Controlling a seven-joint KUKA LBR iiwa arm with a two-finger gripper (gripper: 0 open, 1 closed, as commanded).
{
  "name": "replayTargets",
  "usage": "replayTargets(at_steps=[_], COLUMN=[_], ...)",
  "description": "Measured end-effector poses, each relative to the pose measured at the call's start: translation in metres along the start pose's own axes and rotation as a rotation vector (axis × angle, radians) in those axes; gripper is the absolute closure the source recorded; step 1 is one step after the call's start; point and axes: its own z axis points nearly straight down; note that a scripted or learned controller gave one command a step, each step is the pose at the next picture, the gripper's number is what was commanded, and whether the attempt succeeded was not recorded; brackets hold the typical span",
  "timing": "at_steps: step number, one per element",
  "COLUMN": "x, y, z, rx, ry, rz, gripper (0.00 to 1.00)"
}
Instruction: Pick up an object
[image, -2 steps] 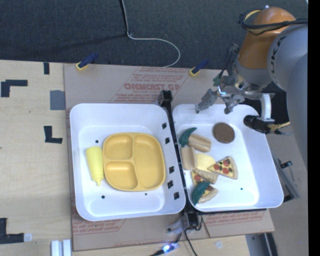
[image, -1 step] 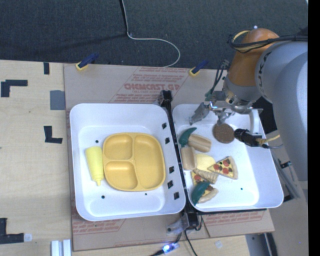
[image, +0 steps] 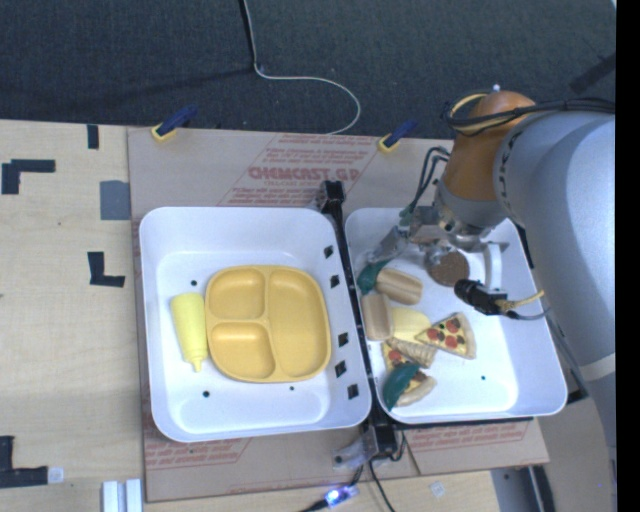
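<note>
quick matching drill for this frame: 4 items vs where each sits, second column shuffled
Items:
1. yellow divided plate
2. yellow squeeze bottle
3. pizza slice
4. gripper

Places:
A. right bin, toward its middle
B. left bin, beside the left wall
C. over the right bin's far left part
D. middle of the left bin

Pairs: 1-D, 2-B, 3-A, 4-C

Two white bins stand side by side: the left bin (image: 160, 330) and the right bin (image: 520, 385). The left one carries one yellow divided plate (image: 268, 322) and one yellow squeeze bottle (image: 189, 328). The right one carries one pizza slice (image: 450, 335), one tan roll (image: 399, 286), and a few more small toy foods too jumbled to count.
</note>
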Motion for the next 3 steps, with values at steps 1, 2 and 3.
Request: replayTargets(at_steps=[1,2,3], x=[0.001,0.002,-0.006], y=[0.0,0.0,0.004], z=[0.008,-0.002,-0.051], rx=[-0.001,0.0,-0.004], ry=[0.0,0.0,-0.001], rz=[-0.002,-0.002,-0.001], gripper=[0.0,1.0,1.0])
